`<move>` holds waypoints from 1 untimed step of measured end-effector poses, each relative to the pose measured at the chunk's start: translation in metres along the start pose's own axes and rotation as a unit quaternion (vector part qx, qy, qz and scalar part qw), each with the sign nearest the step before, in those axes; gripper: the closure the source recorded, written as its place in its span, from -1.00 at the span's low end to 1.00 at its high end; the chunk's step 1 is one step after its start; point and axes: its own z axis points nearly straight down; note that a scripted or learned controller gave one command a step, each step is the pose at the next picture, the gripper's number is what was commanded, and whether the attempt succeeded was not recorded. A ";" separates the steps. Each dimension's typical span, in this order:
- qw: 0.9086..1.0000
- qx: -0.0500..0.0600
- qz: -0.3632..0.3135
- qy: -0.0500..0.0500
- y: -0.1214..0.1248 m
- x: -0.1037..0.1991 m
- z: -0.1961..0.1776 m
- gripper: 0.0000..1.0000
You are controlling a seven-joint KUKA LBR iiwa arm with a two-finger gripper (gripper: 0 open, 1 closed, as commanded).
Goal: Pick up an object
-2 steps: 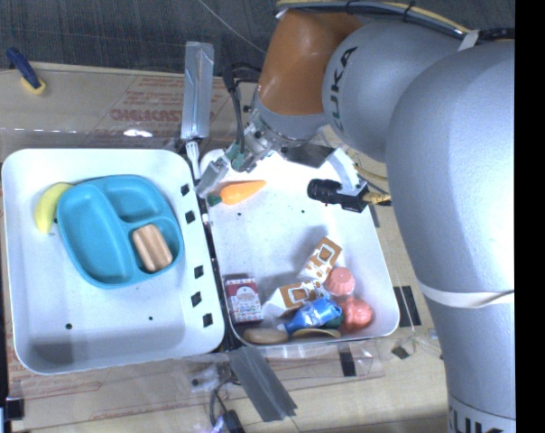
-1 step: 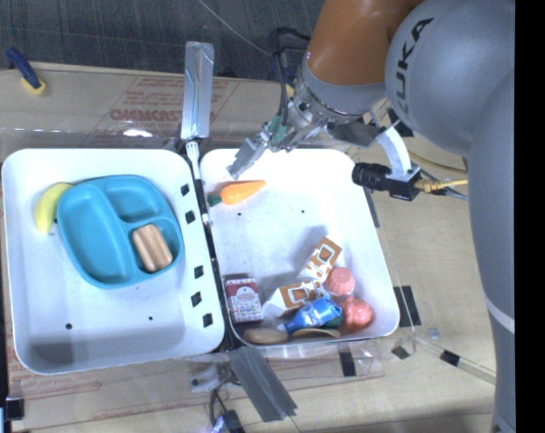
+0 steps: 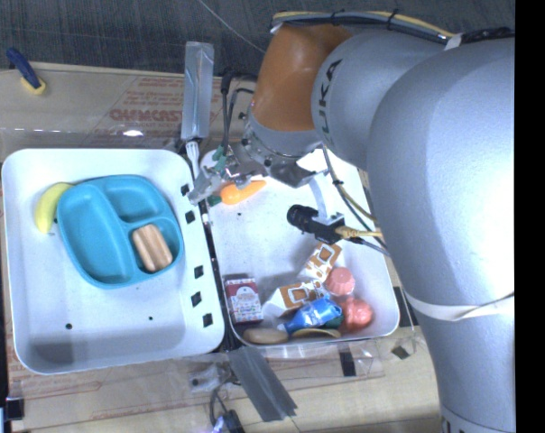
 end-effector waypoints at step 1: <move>1.000 -0.002 -0.001 -0.001 0.001 -0.002 -0.013 1.00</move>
